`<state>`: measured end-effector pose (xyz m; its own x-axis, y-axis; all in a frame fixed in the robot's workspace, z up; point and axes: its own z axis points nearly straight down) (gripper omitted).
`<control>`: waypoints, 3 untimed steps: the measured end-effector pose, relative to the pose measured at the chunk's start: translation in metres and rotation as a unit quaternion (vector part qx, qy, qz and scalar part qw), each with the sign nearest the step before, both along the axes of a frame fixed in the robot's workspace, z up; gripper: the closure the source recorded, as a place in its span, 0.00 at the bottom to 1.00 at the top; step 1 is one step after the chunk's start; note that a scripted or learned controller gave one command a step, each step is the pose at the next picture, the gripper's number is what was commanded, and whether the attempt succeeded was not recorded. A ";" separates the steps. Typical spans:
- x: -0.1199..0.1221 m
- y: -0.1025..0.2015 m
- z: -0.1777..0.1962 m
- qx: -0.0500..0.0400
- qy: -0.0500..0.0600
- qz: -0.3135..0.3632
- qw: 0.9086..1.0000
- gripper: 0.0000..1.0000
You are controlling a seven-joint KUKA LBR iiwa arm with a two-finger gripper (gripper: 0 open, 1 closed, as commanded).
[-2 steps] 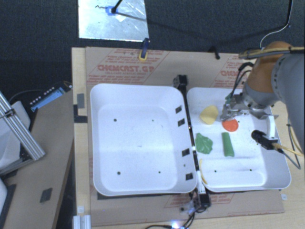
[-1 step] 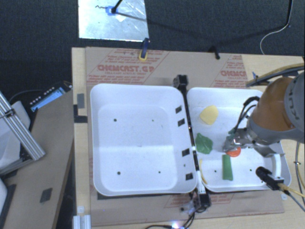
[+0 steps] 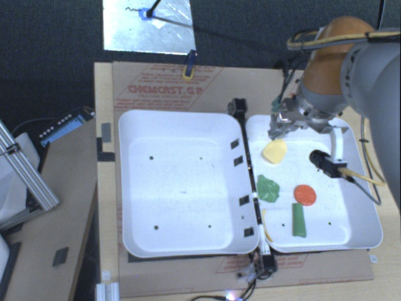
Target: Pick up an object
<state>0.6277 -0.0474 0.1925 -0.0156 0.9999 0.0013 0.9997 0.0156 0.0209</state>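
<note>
Camera view, claw (image 3: 276, 134) above yellow piece (image 3: 274, 152), near right bin rim (image 3: 257, 123)

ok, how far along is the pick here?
Early. Done: the gripper is in position over the right bin, at the top edge of the yellow piece. In hand: no visible hold; the yellow piece lies on the bin floor, as do the green blob, orange disc and green stick. Left: grasp and lift.
</note>
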 end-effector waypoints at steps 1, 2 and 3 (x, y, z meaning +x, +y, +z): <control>0.026 0.044 0.026 0.000 0.007 -0.003 1.000 1.00; 0.011 0.072 0.153 0.000 0.003 -0.004 1.000 1.00; 0.006 0.139 0.184 0.001 0.007 -0.002 1.000 1.00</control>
